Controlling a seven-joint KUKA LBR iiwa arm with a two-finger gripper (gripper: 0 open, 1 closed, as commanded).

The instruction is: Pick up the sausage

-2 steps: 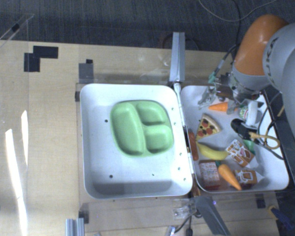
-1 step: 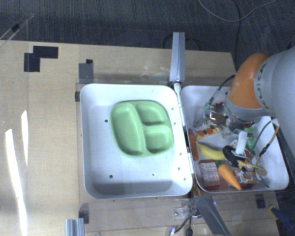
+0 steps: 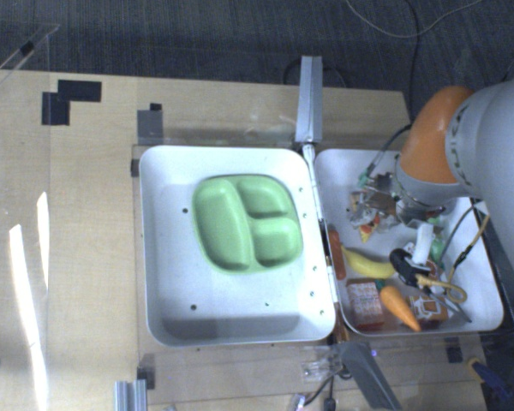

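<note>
The sausage is a thin reddish-brown stick lying along the left wall of the right bin. My gripper hangs over the upper middle of that bin, up and to the right of the sausage and apart from it. The grey arm with its orange band covers the bin's far right part.
A yellow banana, an orange carrot and a brown block lie in the right bin's near half, just right of the sausage. The left bin holds a green divided plate.
</note>
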